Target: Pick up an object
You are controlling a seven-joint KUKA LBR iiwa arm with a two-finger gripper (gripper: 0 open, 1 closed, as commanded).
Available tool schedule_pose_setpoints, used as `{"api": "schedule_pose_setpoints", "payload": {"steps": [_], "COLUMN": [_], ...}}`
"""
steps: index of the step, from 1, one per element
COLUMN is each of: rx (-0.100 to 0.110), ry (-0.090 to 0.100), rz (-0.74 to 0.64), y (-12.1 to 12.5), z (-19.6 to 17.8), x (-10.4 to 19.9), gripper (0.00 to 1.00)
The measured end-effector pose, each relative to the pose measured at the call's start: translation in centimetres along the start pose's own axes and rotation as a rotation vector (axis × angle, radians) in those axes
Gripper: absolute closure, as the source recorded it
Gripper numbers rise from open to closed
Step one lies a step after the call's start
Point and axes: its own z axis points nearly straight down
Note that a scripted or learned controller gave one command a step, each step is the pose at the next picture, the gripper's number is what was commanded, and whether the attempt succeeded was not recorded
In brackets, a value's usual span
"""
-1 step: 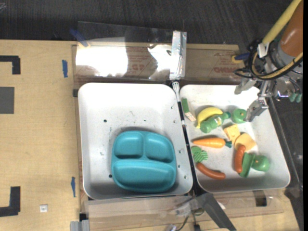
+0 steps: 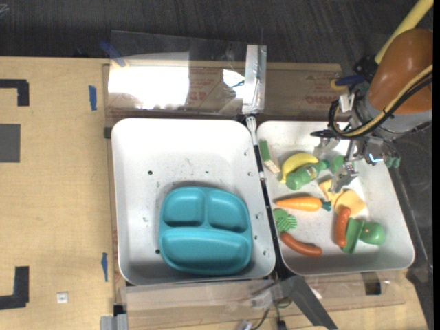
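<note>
The right bin point(image 2: 402, 249) holds several toy foods. A yellow banana point(image 2: 300, 161) lies over a green vegetable point(image 2: 300, 178) near the bin's middle. Below them are an orange carrot point(image 2: 299, 203) and a red sausage point(image 2: 301, 245). On the right lie a yellow wedge point(image 2: 349, 199), a red pepper point(image 2: 340, 227) and a green fruit point(image 2: 372, 234). My gripper point(image 2: 342, 176) hangs low over the bin's upper right part, just right of the banana and above the yellow wedge. Nothing shows as held in it.
The left bin point(image 2: 137, 150) bears a teal divided tray point(image 2: 205, 229) in its lower half. A clear plastic sheet point(image 2: 185, 81) stands behind the bins. A small green leafy piece point(image 2: 284, 219) lies by the dividing wall. The arm's orange band point(image 2: 405, 60) is at upper right.
</note>
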Motion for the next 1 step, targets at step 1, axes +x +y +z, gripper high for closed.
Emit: {"api": "schedule_pose_setpoints", "payload": {"steps": [1], "rx": [0.008], "ry": [-0.021], "rz": [-0.057], "y": [2.64], "z": [6.02], "x": [0.59], "gripper": [0.0]}}
